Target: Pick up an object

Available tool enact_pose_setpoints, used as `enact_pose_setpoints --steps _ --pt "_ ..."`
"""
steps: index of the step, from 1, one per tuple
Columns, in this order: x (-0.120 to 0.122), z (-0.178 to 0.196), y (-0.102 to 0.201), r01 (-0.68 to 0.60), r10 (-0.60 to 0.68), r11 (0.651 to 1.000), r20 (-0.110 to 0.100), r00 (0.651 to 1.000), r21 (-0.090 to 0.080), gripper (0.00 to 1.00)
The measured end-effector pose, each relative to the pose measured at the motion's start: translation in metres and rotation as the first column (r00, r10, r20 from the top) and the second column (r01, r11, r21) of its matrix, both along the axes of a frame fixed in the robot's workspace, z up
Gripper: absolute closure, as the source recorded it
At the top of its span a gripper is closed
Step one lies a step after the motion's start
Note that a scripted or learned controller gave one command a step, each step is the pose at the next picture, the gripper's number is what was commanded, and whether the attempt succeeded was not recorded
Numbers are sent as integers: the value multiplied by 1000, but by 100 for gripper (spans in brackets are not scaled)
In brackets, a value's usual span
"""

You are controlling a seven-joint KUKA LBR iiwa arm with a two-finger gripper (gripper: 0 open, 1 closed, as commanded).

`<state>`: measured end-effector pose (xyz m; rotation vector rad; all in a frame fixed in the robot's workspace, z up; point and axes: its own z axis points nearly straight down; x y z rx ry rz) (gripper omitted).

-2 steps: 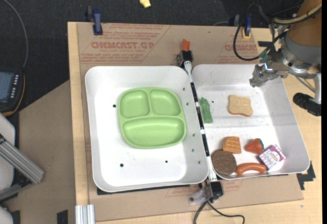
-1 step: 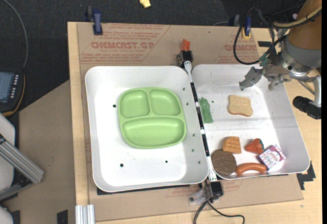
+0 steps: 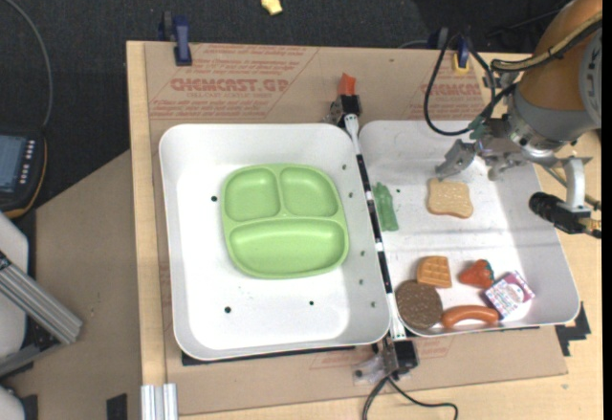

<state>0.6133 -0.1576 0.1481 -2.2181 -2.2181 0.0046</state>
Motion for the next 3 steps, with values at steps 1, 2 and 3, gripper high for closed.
enact_pose_setpoints --steps 1,2,3 --pt "-10 -68 -3 1 -1 1000 -1 1000 1 0" --pt "-6 -52 -3 0 0 1000 10 1000 -2 100" --pt "-9 43 72 -8 8 1000 16 1000 0 100"
